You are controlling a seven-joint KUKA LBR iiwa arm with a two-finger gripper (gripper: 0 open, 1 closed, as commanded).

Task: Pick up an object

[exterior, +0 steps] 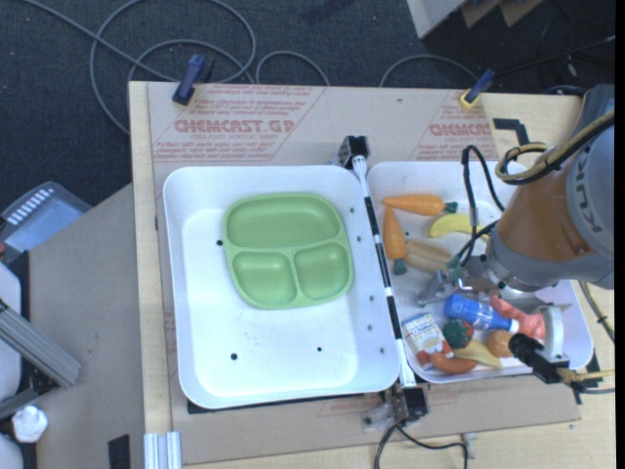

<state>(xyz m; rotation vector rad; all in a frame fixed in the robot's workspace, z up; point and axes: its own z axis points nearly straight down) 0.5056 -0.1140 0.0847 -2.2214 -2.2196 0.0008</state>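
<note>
The blue bottle lies on its side in the right bin, in the middle of a heap of toys. It is just at 5 o'clock from my tool. The tool hangs low over the heap, and the grey arm with its orange band reaches in from 3 o'clock. I cannot tell if the tool is released or clenched, because the arm and the toys crowd that spot. I see nothing lifted up in it.

At 12 o'clock in this bin lies a toy carrot with a green tip. A yellow banana sits just beside it, at 4 o'clock from it. A second orange carrot lies close to the bin's left wall. A pale wooden stick lies near the tool, at 11 o'clock from it. A small white carton rests at 7 o'clock from the blue bottle. A long brown sausage lies at 6 o'clock, near the bin's rim.

The left bin holds a green plate with three parts. It lies flat, a bit toward 12 o'clock in that bin. Both bins sit side by side on the table.
</note>
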